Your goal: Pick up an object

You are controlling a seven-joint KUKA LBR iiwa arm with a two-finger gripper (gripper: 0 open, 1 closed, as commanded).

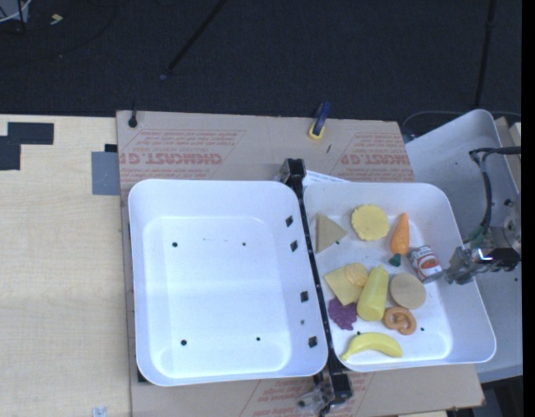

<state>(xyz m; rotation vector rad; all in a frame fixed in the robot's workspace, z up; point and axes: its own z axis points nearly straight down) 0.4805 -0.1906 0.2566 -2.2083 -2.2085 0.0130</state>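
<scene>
The right bin [472,320] holds several toy foods: a yellow ridged disc [370,222], an orange carrot [399,233], a small red-and-white can [424,263], a pale wedge [328,231], a yellow bottle [373,294], a tan round piece [407,292], an orange ring [399,321], a banana [372,346] and purple grapes [342,314]. My gripper [469,265] sits low at the bin's right rim, just right of the can. It is small and dark, and nothing shows in its hold.
The left bin [215,294] lies beside the right one, joined by a black divider [304,268]. Both rest on a cardboard sheet [207,150]. A blue and yellow clamp [319,122] stands at the back. A grey-white panel [454,150] and a cable [488,189] are at the right.
</scene>
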